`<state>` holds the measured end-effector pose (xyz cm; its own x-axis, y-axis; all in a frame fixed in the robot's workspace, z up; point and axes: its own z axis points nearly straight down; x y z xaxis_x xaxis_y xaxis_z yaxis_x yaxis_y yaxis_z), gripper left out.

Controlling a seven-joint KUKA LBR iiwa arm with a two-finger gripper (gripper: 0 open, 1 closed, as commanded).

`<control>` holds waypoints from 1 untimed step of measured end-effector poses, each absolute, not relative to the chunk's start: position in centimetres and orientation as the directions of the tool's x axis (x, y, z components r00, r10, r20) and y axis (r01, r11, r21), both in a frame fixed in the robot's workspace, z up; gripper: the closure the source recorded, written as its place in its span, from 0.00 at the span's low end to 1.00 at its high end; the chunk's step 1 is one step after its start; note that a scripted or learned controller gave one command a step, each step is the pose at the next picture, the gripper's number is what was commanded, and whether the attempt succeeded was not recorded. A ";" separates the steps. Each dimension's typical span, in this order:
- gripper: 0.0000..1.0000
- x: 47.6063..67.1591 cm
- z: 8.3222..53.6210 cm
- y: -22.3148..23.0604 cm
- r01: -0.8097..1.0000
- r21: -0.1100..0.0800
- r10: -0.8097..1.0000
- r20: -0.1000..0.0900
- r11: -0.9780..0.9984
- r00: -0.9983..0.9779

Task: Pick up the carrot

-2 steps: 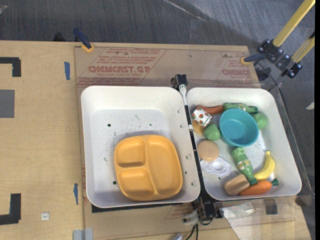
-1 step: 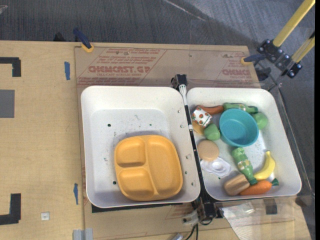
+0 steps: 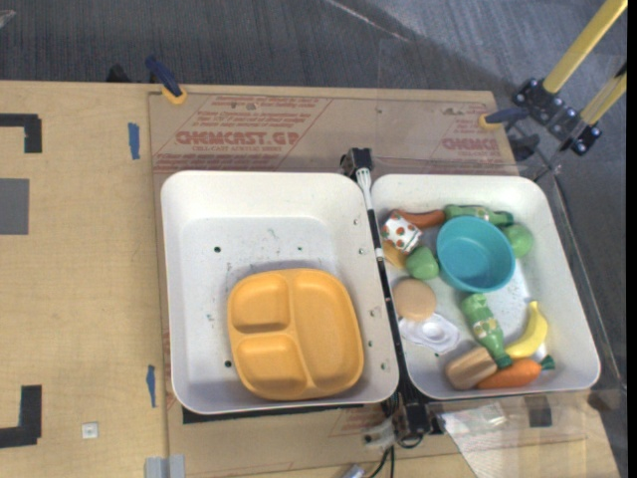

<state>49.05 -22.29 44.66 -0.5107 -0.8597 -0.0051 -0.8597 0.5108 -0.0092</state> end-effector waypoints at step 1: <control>0.00 48.1 41.5 -22.3 -0.978 0.000 -0.978 -0.004 0.206 -0.206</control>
<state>48.07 -22.27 41.54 -0.2062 -0.9785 -0.0035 -0.9785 0.2062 0.0000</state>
